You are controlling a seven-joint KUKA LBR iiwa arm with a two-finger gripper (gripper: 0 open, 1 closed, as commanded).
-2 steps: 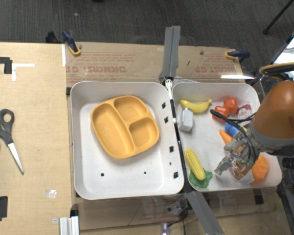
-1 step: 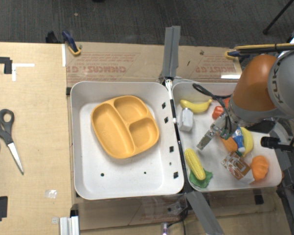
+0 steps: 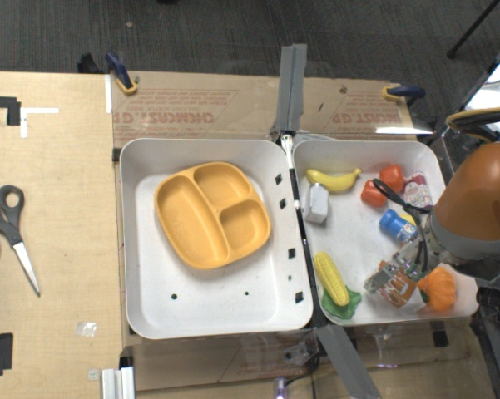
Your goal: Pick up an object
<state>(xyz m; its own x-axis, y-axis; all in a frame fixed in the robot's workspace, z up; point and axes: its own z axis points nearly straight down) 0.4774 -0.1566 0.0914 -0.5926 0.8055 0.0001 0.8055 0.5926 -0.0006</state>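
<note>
Corn cob (image 3: 331, 278) lies just left of your gripper (image 3: 393, 283), low in the right bin (image 3: 359, 238); jaw state, can't tell.

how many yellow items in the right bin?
2. A banana lies near the far wall, and an ear of corn lies near the front-left corner. The arm covers the right side, so more may be hidden.
</note>
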